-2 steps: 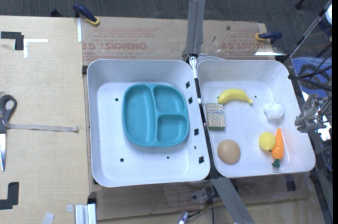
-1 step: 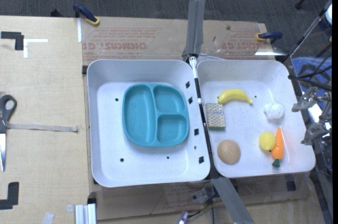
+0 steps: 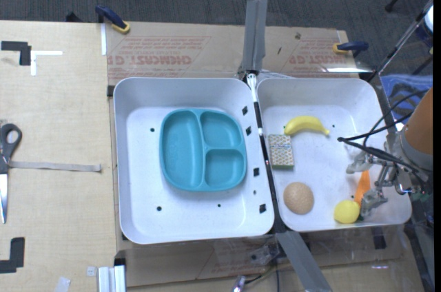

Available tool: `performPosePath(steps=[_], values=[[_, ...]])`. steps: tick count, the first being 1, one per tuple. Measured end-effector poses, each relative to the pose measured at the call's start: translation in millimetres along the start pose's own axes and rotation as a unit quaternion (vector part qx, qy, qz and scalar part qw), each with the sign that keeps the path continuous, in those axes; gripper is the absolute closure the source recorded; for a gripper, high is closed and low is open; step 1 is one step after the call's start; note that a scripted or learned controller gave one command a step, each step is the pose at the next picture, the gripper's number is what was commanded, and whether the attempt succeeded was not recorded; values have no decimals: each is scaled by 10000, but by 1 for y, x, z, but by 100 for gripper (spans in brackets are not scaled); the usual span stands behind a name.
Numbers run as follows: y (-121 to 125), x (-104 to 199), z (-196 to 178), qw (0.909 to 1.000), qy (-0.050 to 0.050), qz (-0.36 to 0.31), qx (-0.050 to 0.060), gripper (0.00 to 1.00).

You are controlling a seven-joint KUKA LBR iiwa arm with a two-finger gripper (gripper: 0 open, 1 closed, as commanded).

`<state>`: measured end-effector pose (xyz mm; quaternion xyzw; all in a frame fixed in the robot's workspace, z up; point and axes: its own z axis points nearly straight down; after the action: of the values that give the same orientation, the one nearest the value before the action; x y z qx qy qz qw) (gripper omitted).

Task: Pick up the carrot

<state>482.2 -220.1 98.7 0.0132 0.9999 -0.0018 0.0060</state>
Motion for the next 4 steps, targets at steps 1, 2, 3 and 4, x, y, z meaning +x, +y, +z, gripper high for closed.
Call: performPosePath(steps=[1,2,3,4], values=[[46,4,6,10000,36,22,-16,0],[47,1,-4,10000,7,10,-7,100],[102,4,-63,9952,31,-979,-23,100],[24,-36,7,9925,40,-1223,-24,100]])
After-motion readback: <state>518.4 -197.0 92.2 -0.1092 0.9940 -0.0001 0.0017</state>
